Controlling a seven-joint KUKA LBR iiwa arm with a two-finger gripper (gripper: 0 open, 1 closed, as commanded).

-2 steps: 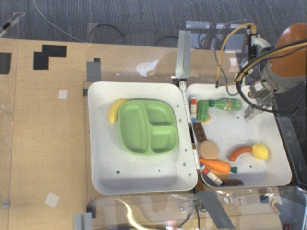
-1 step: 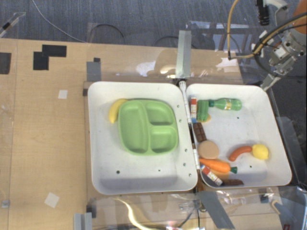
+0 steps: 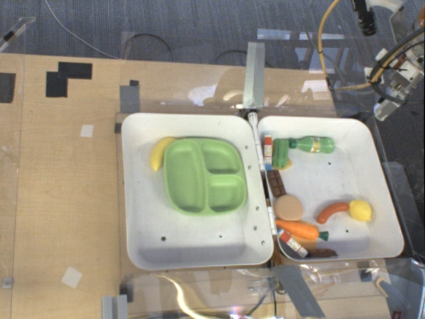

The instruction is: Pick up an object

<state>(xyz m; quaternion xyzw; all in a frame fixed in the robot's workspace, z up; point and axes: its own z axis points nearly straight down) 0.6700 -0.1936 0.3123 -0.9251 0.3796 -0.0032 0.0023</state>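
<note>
Lying crosswise, green bottle [image 3: 307, 145] points cap rightward.

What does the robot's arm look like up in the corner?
At the top right, the arm shows pale grey and white metal parts. Yellow and black cables loop around it, and a small black piece hangs from a white bracket.

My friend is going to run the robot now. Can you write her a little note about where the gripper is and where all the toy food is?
Gripper: up at the far right, outside the bins, nothing seen in it.
Left bin: green plate, banana tucked at its left edge.
Right bin: green bottle, carrot, sausage, lemon, round cookie.
Done: nothing picked up.
Left: pick one object.
</note>
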